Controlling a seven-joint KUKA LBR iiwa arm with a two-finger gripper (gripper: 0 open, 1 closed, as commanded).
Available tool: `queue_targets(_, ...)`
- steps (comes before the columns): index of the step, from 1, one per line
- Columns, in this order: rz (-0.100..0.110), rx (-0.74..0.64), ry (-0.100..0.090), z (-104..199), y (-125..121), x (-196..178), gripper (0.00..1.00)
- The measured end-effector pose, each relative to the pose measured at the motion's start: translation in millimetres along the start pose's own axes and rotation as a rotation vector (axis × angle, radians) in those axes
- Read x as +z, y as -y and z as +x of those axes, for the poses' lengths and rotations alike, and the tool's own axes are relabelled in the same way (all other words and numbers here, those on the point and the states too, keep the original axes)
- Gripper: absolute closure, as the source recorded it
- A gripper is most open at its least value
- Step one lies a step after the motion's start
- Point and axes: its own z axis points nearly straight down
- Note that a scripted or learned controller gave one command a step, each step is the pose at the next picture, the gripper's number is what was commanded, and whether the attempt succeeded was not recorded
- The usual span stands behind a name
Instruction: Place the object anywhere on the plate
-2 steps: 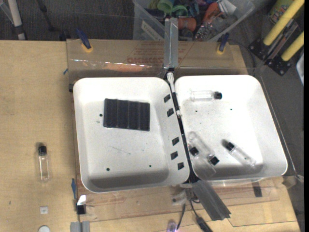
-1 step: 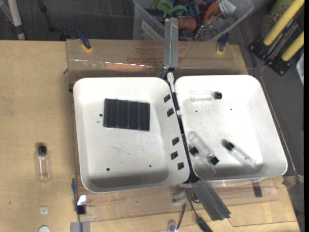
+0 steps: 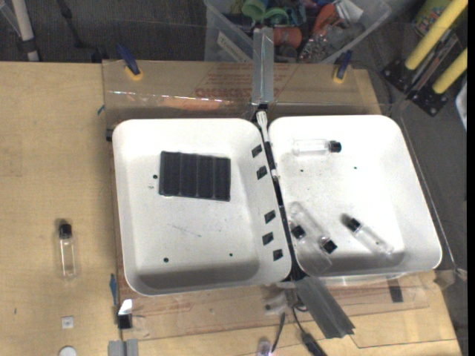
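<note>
Camera view: black plate (image 3: 195, 176) in left bin (image 3: 133, 221), bare; clear vials (image 3: 315, 147) right of plate, across divider. Nothing placed yet; gripper state impossible to tell.

One fixed camera, high above bench (image 3: 44, 124), looks down at a slant. Both bins fill mid-frame: left bin (image 3: 133, 221), right bin (image 3: 415, 199). Far clutter tub (image 3: 223, 21) at top.

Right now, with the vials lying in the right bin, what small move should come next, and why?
Probably bring the arm in over the right bin above the capped vial near its far edge: it lies apart from the others, and the dark plate in the left bin bears nothing yet.
</note>
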Motion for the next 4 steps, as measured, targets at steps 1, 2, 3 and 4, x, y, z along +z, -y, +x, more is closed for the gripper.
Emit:
queue_targets(1,0.002,-0.185,0.002,3.0,16.8,-0.2,1.00)
queue_targets(2,-0.001,-0.001,-0.001,-1.2,-6.3,0.0,1.00)
queue_targets(3,0.001,-0.412,0.001,-3.4,-14.7,-0.1,1.00)
queue_targets(4,-0.002,-0.115,-0.001,22.1,-19.4,-0.1,1.00)
